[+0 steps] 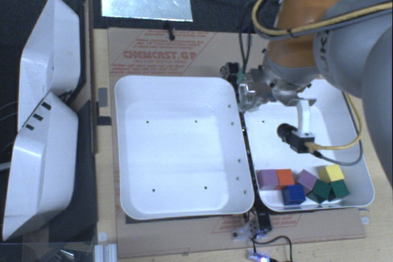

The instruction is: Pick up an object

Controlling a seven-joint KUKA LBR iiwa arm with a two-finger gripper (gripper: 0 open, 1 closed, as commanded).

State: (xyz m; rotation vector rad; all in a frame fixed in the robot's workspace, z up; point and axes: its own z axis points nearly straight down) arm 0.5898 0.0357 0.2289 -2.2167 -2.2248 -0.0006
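**A:** Where do we place the hand [249,94] at this moment?

**B:** At the upper left corner of the right-hand bin [359,150], close to the wall it shares with the left-hand bin [178,86]. It hangs under the arm [344,21], which comes in from the upper right of the frame. We cannot tell whether it is wide or narrow, because the wrist covers it from this slant. We see no block at it.

**A:** And what could we pick up?

**B:** The blocks, all crowded along the lower wall of the right-hand bin. A purple block [267,178] touches an orange block [285,177], with a blue block [293,194] just below them. Then come a lilac block [306,180], a green block [319,191] and a yellow block [333,173] toward the lower right corner.

**A:** Does that bunching matter to us?

**B:** We think so. Packed side against side and hard by the wall, they leave little room for the hand to come down around any one of them.

**A:** So the hand sits well apart from them?

**B:** Yes, with bare bin floor between. We judge the pick not yet begun. The hand would need to cross toward the lower edge of the frame. An end block, the purple or the yellow, looks the best choice, since each shows a free side.
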